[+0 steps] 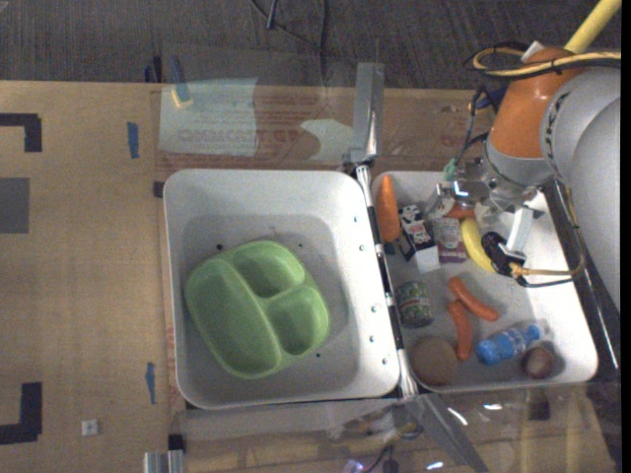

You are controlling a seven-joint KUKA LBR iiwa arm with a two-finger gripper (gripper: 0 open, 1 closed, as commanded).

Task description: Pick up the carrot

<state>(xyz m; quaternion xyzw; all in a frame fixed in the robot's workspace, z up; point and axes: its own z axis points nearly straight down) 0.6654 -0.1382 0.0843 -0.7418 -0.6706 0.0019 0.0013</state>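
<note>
Leftmost, the shallow white left bin (187, 215) holds a light green plastic plate with three compartments (256, 308), lying flat on the bin floor and well apart from the work, so it probably serves as a drop-off place or plays no part. Across the shared wall, the shallow white right bin (582, 353) is crowded. The long orange carrot (388, 210) lies lengthwise against the bin's left wall near the back corner, just beside a small black-and-white milk carton (421, 236); that position leaves little room on the wall side for a finger to slip in. Further forward sit a dark green can (415, 304), a round brown potato-like item (435, 360), two thin orange-red chilli-like pieces (466, 313), a small blue plastic bottle (508, 343) and a dark round fruit (537, 362). A yellow banana (475, 244) lies near the back, partly under the arm. At the right, the grey arm's two-finger gripper (463, 197) hangs over the back of this bin, near the carrot but apart from it; whether it is clenched or released I cannot tell, and nothing shows in its grasp.
</note>
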